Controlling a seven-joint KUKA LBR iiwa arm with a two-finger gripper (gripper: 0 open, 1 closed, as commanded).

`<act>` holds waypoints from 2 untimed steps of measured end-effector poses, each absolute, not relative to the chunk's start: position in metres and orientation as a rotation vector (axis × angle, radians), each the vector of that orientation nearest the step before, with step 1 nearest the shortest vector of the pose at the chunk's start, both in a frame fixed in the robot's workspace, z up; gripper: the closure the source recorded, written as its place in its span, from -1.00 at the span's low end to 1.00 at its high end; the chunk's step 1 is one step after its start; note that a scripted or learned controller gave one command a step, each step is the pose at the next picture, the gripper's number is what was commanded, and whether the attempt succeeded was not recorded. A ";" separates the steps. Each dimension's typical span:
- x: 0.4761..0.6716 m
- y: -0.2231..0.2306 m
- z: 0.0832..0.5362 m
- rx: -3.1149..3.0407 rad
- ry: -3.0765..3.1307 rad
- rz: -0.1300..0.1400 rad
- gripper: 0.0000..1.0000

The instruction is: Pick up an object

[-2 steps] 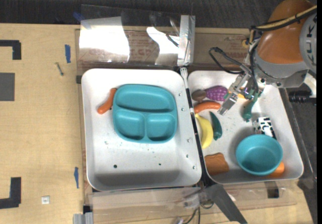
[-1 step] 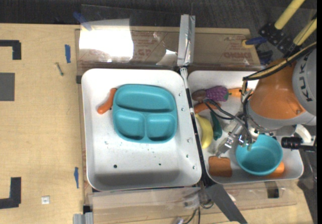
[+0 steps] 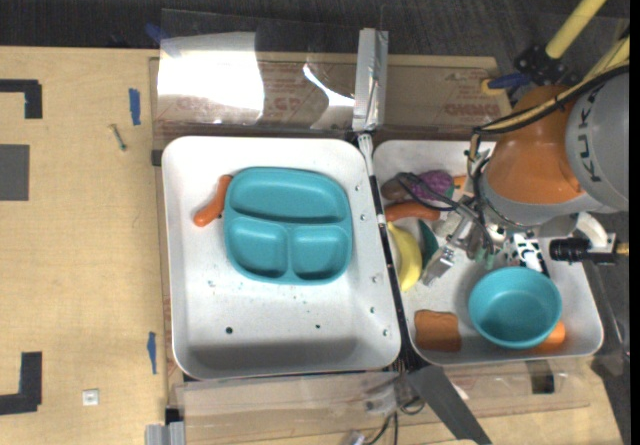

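even bright light, glare on plastic

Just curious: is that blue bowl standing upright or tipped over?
Upright. The bowl shows its round open mouth to the camera above, resting in the right bin.

Two white bins [image 3: 190,333] are seen on a tan bench [image 3: 70,233] marked with black shapes and blue tape. A teal divided tray [image 3: 288,223] and an orange carrot [image 3: 209,203] are shown in the left bin. A teal bowl [image 3: 513,306], a yellow banana [image 3: 408,255], a purple item [image 3: 436,180] and a brown block [image 3: 437,330] are shown in the right.
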State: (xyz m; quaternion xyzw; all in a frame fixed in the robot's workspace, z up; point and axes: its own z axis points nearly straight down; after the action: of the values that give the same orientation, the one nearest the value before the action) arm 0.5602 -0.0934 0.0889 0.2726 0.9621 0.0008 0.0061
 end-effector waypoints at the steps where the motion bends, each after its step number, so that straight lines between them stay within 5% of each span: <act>1: 0.560 -0.093 0.089 0.852 3.011 0.002 -1.00; 2: 0.560 -0.093 0.089 0.852 3.011 0.002 -1.00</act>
State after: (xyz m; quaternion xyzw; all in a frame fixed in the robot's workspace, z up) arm 0.5602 -0.0934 0.0889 0.2723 0.9622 0.0006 0.0061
